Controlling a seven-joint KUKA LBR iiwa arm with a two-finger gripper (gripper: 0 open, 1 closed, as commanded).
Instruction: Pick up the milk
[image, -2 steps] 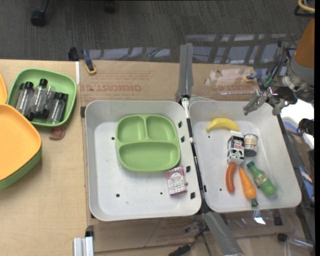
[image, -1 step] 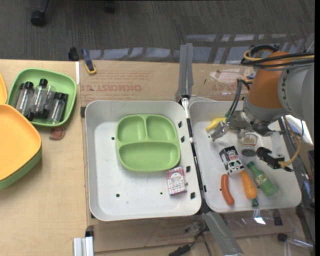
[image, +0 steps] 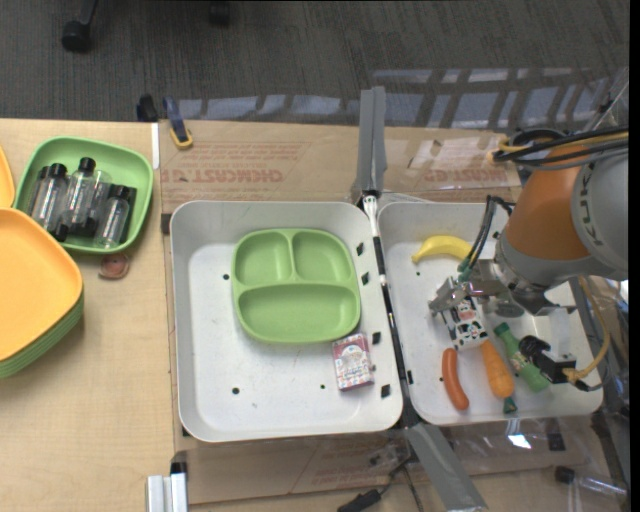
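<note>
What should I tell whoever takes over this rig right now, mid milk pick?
Gripper: low in the right bin, right over a small white carton there; finger state unclear.
Milk: likely that carton, beside the red sausage and carrot; banana behind.
Left bin: green divided plate and a pink carton.
Done: arm is at the carton.
Left: confirm the grasp, then lift.

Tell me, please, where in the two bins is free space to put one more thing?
Left bin: bare floor left of the green plate and along the front, beside the small carton. Right bin: crowded with banana, sausage, carrot and the claw.
</note>
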